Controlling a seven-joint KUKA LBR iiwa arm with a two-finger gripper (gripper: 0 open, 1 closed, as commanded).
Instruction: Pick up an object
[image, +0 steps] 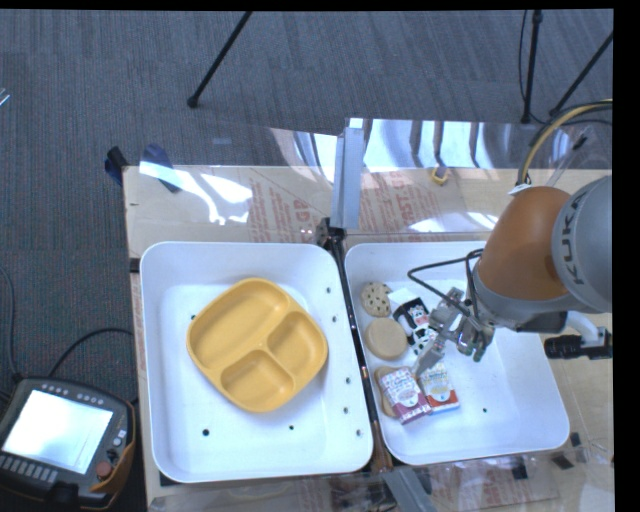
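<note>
- Nearest us, at the lower left corner, we see a pendant with a lit screen, partly cut off by the frame edge; its cable loops up toward the bench.
- In the left bin lies a yellow tray with three compartments, tilted on its corner and well apart from the arm.
- In the right bin, near its front left, a red-and-white packet lies flat; we cannot read its print. A tan piece peeks out from its left edge, mostly hidden.
- Just behind the packet sit a round tan disc, a speckled cookie, and a small black-and-white toy whose shape we cannot make out.
- The gripper hangs just above the packet's far edge, beside the disc. We cannot tell how far its fingers are apart, nor whether they touch anything; we see nothing held.
- The arm reaches in from the right, wrist bent down and leftward, its orange band hiding part of the bin's far right side.
- Farther back, a metal post stands between the bins, and tripod legs cross the grey carpet.
</note>
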